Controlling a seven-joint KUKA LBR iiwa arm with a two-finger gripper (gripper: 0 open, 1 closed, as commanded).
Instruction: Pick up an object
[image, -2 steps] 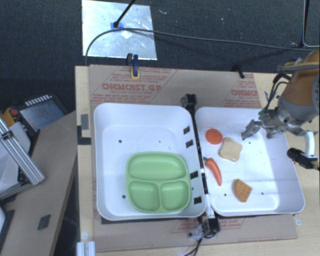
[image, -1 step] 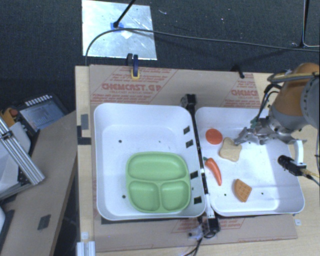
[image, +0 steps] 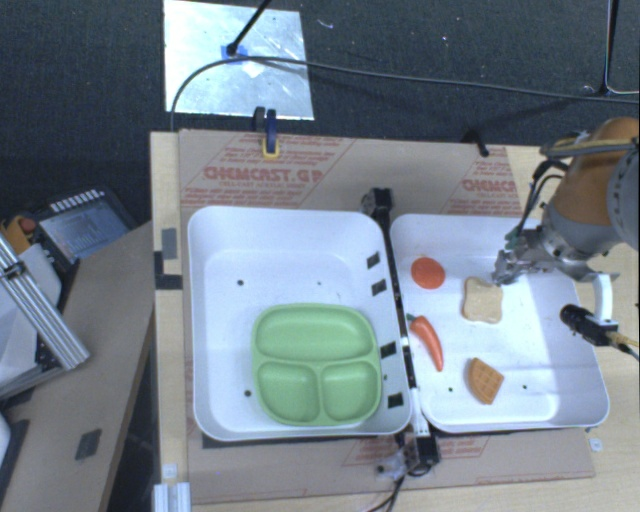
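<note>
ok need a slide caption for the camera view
KUKA arm's gripper poised above a bread slice in the right bin; green tray in the left bin.

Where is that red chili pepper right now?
The chili pepper lies in the right bin, close to its left wall, below the orange disc and left of the waffle piece.

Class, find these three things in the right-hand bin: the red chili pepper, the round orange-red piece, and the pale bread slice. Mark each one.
Red chili pepper (image: 429, 341), camera view, middle of its body.
Round orange-red piece (image: 428, 273), camera view, centre of its top.
Pale bread slice (image: 482, 303), camera view, centre of its face.
</note>
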